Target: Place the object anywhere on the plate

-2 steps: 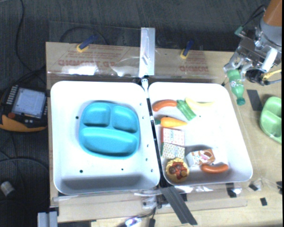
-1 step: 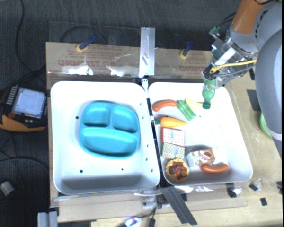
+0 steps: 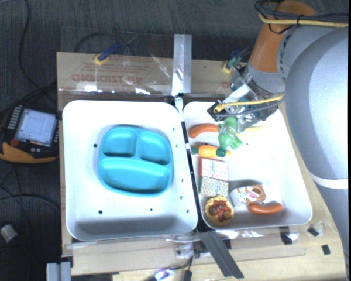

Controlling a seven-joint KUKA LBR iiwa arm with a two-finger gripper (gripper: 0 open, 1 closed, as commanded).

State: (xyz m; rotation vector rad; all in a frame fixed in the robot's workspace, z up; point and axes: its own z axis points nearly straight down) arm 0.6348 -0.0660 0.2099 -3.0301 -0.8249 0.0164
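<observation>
- Green bottle (image 3: 228, 134): a small translucent toy bottle, lying tilted in the far part of the right bin (image 3: 292, 180), well to the right of the plate (image 3: 134, 158).
- Gripper (image 3: 234, 117) sits just above the bottle's top end, right of the plate; whether its fingers are spread or pressed together cannot be told, nor whether they touch the bottle.
- Plate: blue, with three compartments, lying in the middle of the left bin (image 3: 82, 215).
- Right of the plate, just beside the bottle: an orange sausage (image 3: 202, 130) and a carrot (image 3: 207, 151) with a green end touching the bottle's lower end.
- Further right of the plate and nearer the camera: a patterned box (image 3: 213, 176), its print too small to read, a pizza piece (image 3: 219, 209), a white packet (image 3: 245, 195) and a red sausage (image 3: 265, 208).
- Beyond the plate, a clear sheet (image 3: 117, 75) over cardboard bears faint red lettering that cannot be read.
- Left of the plate, off the bench, lies a handheld pendant (image 3: 32, 130) with a lit screen.
</observation>
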